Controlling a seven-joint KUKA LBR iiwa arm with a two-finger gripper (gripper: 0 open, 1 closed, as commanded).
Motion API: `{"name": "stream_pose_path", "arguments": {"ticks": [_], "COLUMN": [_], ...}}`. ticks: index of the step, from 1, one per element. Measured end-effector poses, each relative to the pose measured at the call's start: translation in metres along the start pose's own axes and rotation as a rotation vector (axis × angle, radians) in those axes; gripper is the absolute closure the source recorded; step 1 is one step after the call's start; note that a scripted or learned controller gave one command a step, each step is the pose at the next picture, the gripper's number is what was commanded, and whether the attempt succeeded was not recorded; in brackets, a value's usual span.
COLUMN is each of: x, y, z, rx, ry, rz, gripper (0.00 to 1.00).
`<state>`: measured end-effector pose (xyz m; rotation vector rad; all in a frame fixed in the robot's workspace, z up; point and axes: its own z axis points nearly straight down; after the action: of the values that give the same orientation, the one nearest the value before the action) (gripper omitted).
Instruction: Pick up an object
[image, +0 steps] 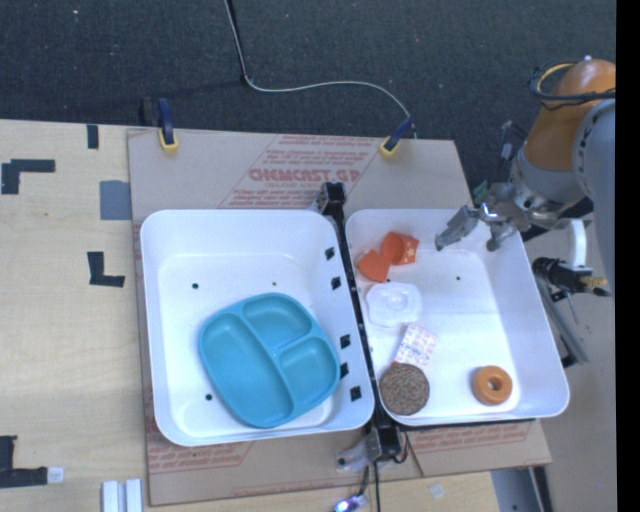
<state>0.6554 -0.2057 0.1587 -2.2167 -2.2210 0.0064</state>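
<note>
We are seeing the grey arm (585, 150) reaching in from the right, its orange band sitting at the far right corner of the view and the wrist angling down and leftward toward the right bin (520, 300). The gripper (472, 232) is hanging over that bin's far right corner, above the rim, with its two fingers (452, 229) spreading apart and pointing left and slightly near; nothing is lying between them. In the right bin, we are finding an orange piece (388, 256) at the far left, just beside the divider, well left of the fingertips. Just near of it a white lid-like piece (391, 302) is lying flat, then a small patterned packet (415, 346), and touching that, a brown speckled disc (404, 388) at the near left corner. An orange ring (492, 385) is resting apart from these, toward the near right. The left bin (170, 300) is holding a blue divided plate (268, 357) lying flat in its near half.
</note>
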Motion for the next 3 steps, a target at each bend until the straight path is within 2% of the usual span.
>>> {"name": "stream_pose_path", "arguments": {"ticks": [1, 2, 3], "x": [0.01, 0.01, 0.01], "y": [-0.005, -0.005, -0.003], "z": [0.059, 0.074, 0.062], "rx": [0.001, -0.005, -0.009], "ry": [0.001, -0.002, -0.005], "rz": [0.0, -0.001, -0.002], "gripper": [0.0, 0.0, 1.0]}}
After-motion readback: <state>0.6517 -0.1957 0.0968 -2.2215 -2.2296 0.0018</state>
